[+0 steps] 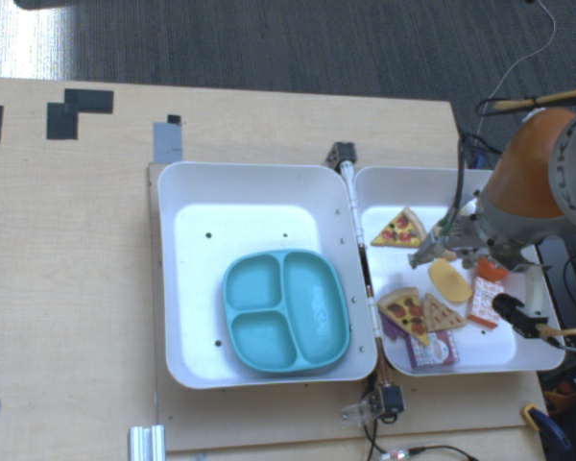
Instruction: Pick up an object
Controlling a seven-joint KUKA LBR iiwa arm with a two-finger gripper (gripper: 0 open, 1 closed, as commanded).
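Note:
The right bin (pixel 384 185) holds a pizza slice (pixel 400 230) near its back, a yellow oval piece (pixel 449 279) in the middle, two more pizza slices (pixel 415 311) toward the front, a purple packet (pixel 430 351) under them and an orange-and-white packet (pixel 486 296) at the right. My gripper (pixel 440 250) hangs low over the bin, just behind the yellow oval piece and right of the back pizza slice. Nothing shows between its fingers.
The left bin (pixel 187 200) holds a blue three-compartment plate (pixel 286 308). The divider between the bins (pixel 357 238) runs just left of the gripper. The arm's orange band (pixel 533 166) looms over the right bin's back right corner.

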